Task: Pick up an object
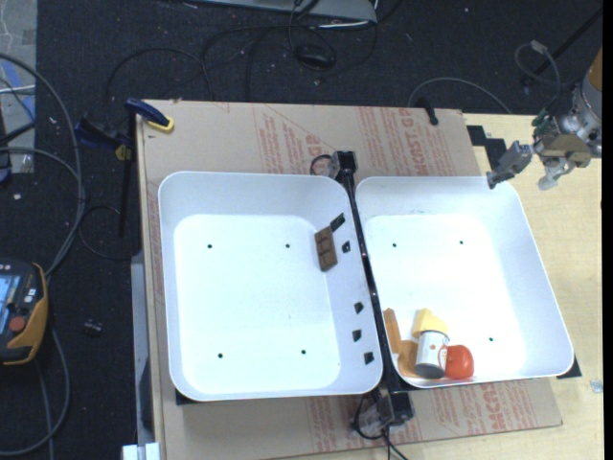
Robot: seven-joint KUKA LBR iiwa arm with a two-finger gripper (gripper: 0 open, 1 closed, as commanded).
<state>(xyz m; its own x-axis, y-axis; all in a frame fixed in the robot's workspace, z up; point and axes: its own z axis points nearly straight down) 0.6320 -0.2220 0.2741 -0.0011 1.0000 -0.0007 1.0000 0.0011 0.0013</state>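
In the right bin (498,257), near the front left corner, lies a small heap: a red round object (461,361), a yellow piece (427,322), a grey-and-white cylinder (432,355) and an orange stick (394,334). A brown block (327,250) rests against the right wall of the left bin (239,295). My gripper (529,169) hovers by the right bin's far right corner, well away from the heap. It is open, with nothing between its fingers.
Black clips line the divider between the bins (358,286). The bins sit on a cardboard sheet (259,137). Cables trail over the dark floor behind, and a yellow-and-blue clamp (150,115) sits at the cardboard's far left corner.
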